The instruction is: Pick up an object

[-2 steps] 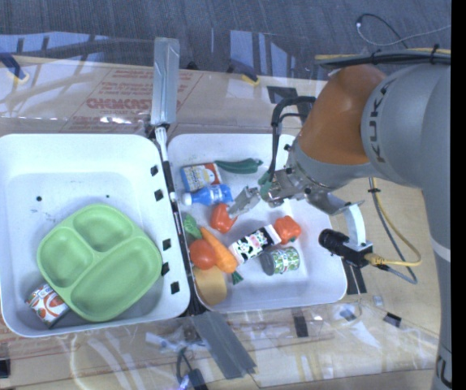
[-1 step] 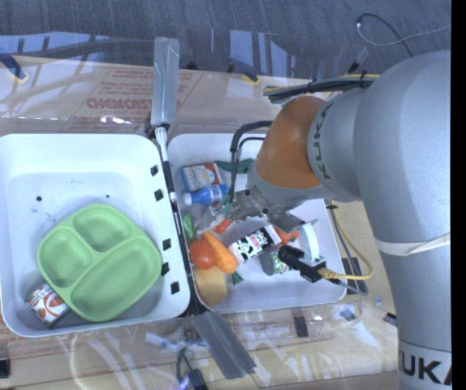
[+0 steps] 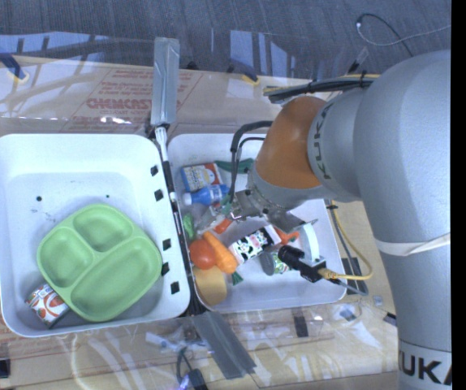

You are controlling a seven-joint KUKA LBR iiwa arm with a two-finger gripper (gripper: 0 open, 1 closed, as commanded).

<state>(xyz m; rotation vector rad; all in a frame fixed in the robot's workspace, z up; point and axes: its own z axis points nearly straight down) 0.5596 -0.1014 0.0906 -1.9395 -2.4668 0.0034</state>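
Two shallow white bins sit side by side on the desk. The left bin (image 3: 10,185) carries a green divided plate (image 3: 101,261) across its middle, and a small red-and-white can (image 3: 44,305) lies tucked at the plate's near-left edge, in the bin's near-left corner. The right bin (image 3: 330,287) carries a pile of small things along its left wall: a blue-capped bottle (image 3: 204,195) near the far-left corner, an orange carrot (image 3: 221,251) and a red tomato (image 3: 203,255) touching each other further forward, a yellowish block (image 3: 211,283) at the near-left corner, and a black-and-white carton (image 3: 255,243) just right of the carrot. The grey arm (image 3: 387,153) with its orange band (image 3: 286,149) reaches over the middle of this bin. The gripper (image 3: 245,210) sits low among the clutter, between the bottle and the carton; whether it is released or grasping something I cannot tell, since the wrist hides it.
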